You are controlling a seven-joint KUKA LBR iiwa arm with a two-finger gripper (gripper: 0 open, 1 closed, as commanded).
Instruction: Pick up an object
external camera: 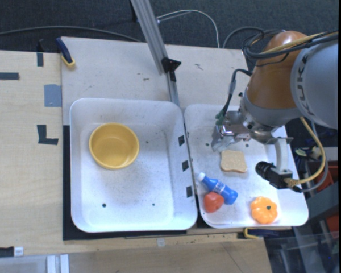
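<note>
Hovering in right bin [204,118]: gripper [220,137], above bread slice [233,161].

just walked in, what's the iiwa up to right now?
The arm is reaching into the right bin from the right, its pincer low over the bin floor near the upper left, just above a slice of bread. Nothing is visibly held. Lower in that bin lie a blue and white bottle, a red tomato-like item touching it, and a small orange pumpkin. The left bin holds a yellow bowl, untouched.
</note>
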